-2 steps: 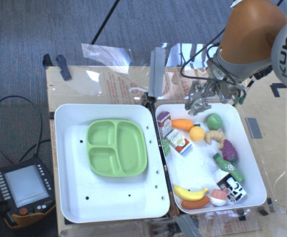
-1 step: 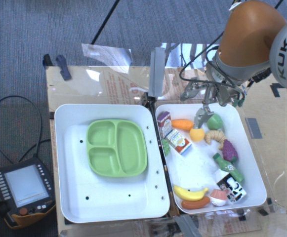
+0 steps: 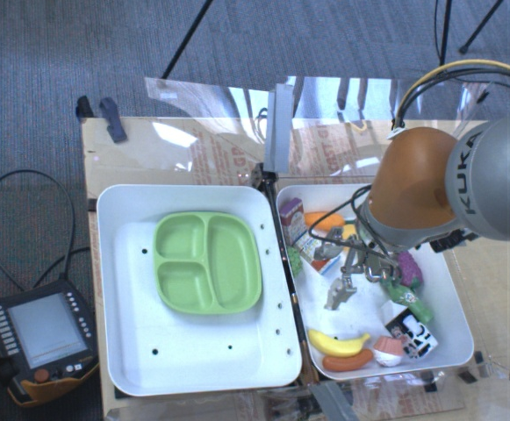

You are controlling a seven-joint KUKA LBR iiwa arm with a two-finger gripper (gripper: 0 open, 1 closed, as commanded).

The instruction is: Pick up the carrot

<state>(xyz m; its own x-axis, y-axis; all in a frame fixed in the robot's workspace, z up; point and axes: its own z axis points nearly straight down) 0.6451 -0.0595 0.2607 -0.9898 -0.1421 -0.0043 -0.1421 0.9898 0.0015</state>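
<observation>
On the tabletop [image 3: 132, 156], the right bin [image 3: 452, 301] holds the carrot [image 3: 325, 220], half hidden under the arm [image 3: 430, 187]. The jaws hang released and empty over the bin floor, with a banana [image 3: 340, 342] near the front wall. The left bin [image 3: 123, 323] carries a green tray [image 3: 208, 262].

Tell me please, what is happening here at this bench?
A KUKA arm reaches in from the right over the right bin, which holds a jumble of toy food. Its gripper hangs low above the bin floor, with nothing seen between its fingers. The carrot, the thing to be picked up, lies near the bin's far side, partly hidden by the wrist, and is not yet held. A banana lies at the near edge. The left bin holds a green divided plate.
</observation>
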